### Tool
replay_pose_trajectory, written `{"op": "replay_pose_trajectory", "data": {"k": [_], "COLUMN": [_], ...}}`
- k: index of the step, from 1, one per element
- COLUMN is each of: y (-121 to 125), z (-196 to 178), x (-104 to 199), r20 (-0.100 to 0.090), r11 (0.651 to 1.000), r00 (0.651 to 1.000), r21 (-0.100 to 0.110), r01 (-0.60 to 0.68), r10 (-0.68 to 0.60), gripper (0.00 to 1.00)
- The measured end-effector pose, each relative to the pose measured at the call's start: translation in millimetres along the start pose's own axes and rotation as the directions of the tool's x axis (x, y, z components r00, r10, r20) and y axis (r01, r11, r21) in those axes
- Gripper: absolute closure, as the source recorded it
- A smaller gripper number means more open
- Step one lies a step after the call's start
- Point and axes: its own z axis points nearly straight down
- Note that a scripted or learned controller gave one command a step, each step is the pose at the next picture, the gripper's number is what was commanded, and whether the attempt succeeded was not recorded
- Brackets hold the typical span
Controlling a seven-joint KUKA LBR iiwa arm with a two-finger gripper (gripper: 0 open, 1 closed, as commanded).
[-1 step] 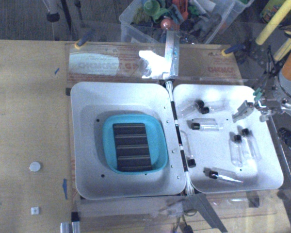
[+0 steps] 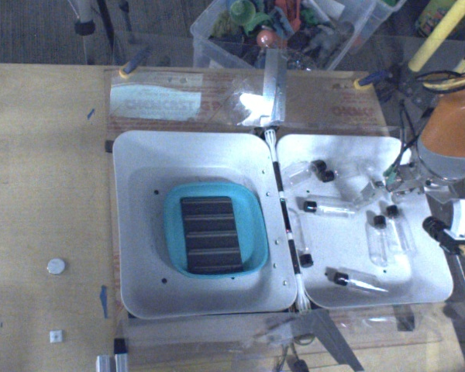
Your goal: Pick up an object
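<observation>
Several clear plastic vials with black caps lie scattered in the right bin (image 2: 426, 285). One vial (image 2: 332, 206) lies near the bin's middle left, another vial (image 2: 356, 282) lies near the front, and a third (image 2: 379, 240) lies lengthwise at the right. My gripper (image 2: 393, 183) hangs low over the bin's right rear part, under the grey wrist with the orange band (image 2: 449, 126). It is close above the vials there, and I see nothing clearly held in it.
The left bin (image 2: 139, 177) holds a turquoise dish (image 2: 252, 223) with a black ribbed block (image 2: 211, 235) in it. A clear box of colourful toys (image 2: 294, 14) stands behind the bins. A small white disc (image 2: 56, 266) lies on the bench at the left.
</observation>
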Motion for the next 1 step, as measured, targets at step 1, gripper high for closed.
{"op": "replay_pose_trajectory", "data": {"k": [1], "y": [-36.2], "z": [9.3], "x": [11.2], "r20": [0.001], "r11": [1.000], "r00": [1.000], "r21": [-0.004], "r01": [0.003], "r10": [-0.003], "gripper": [0.00]}}
